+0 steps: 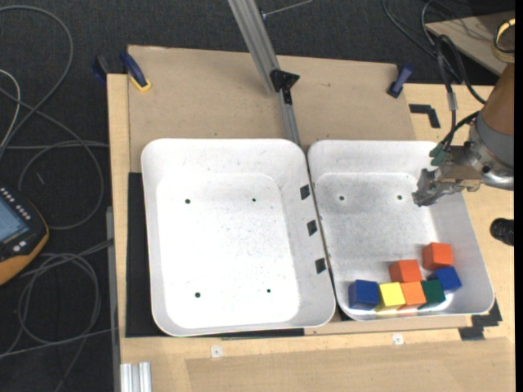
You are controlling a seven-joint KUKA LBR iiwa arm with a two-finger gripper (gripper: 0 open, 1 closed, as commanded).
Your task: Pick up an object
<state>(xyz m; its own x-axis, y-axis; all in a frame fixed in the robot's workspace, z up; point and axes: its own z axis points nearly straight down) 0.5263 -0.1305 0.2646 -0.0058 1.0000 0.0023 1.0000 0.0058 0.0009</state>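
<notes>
1. We see the task's things, a cluster of small blocks, in the near right corner of the right bin [359,170]: a blue block [364,292], a yellow block [391,295], an orange block [413,293] and a green block [434,291] in a row along the near wall.
2. Behind that row sit a second orange block [404,270], a small blue block [448,278] and a third orange block [439,255], all close together or touching.
3. The end effector [426,193] hangs above the far right part of the same bin, well apart from the blocks; we cannot tell how far it is open, and we see nothing in it.
4. The left bin [225,158] lies beside it on the tabletop [204,96].
</notes>
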